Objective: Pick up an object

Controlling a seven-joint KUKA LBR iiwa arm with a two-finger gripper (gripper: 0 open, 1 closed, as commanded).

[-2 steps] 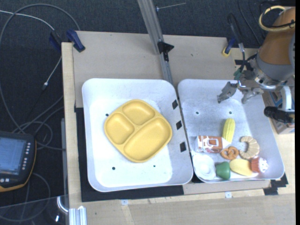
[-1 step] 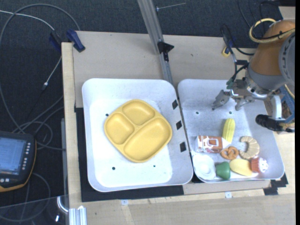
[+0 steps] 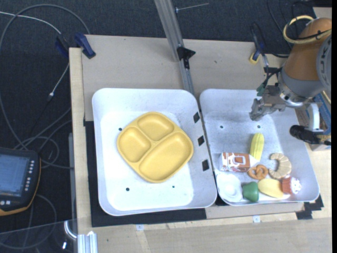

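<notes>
Toys: small food toys sat in a bunch at the near end of the right bin [image 3: 300,157], closest to the camera.
White toy: a round white piece [image 3: 229,186] lay at the near left of the bunch, touching a green one [image 3: 251,192].
Yellow toy: a long yellow piece [image 3: 271,188] lay just beside the green one, with a red and white piece [image 3: 290,185] at its far side.
Box: a little orange and white box [image 3: 235,162] lay behind the white toy.
Pretzel: a small brown pretzel [image 3: 258,171] sat between the box and a tan curved pastry [image 3: 280,165].
Corn: a yellow corn cob [image 3: 256,146] lay behind the pretzel, nearest to the tool.
Tool: the tool [image 3: 258,111] hung over the far part of the right bin, well apart from the corn, and I could not tell how wide it was.
Plate: a yellow plate with three parts [image 3: 155,146] lay in the left bin [image 3: 105,104].
Table: both bins sat side by side on the table [image 3: 131,62].
</notes>
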